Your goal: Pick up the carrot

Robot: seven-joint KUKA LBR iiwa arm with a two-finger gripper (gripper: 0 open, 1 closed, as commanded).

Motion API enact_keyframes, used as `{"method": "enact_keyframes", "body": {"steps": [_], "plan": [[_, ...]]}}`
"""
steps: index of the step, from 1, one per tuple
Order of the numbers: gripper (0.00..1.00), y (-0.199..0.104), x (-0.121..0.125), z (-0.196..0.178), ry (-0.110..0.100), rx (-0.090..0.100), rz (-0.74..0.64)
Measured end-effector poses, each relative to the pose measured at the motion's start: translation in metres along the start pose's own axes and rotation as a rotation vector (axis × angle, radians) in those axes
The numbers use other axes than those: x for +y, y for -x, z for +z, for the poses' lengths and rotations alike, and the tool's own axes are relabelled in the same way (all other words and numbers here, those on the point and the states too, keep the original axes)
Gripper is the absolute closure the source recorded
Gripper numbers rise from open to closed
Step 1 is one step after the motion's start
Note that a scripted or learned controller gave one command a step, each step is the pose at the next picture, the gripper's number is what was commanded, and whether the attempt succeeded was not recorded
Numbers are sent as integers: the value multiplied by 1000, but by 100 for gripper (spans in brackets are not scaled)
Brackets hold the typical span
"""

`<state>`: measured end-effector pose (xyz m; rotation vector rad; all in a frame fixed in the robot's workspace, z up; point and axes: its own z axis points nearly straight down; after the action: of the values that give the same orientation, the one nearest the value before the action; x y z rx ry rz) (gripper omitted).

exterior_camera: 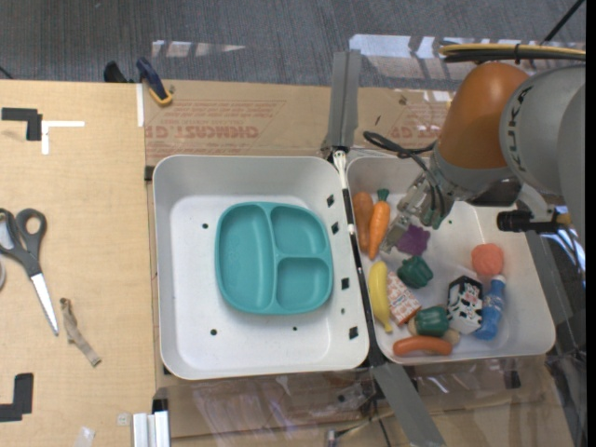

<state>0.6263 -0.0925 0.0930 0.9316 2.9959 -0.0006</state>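
Observation:
The carrot (377, 223) is orange with a green top and lies lengthwise at the left side of the right bin (518, 343), close to the divider. My gripper (416, 218) hangs just right of the carrot, tilted down and to the left, above a purple piece (413, 240). The carrot rests on the bin floor, apart from the gripper, with nothing visibly lifted.
The right bin also holds a yellow banana (379, 291), green peppers (415, 271), a sausage (422, 345), an orange ball (487, 258), a blue bottle (492, 307) and a cow toy (465, 304). A teal divided plate (275, 258) sits in the left bin (177, 277). Scissors (33, 259) lie on the bench.

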Motion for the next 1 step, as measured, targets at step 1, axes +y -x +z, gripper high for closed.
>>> {"method": "enact_keyframes", "body": {"steps": [1], "plan": [[100, 1, 1, -10, 0, -4, -4]]}}
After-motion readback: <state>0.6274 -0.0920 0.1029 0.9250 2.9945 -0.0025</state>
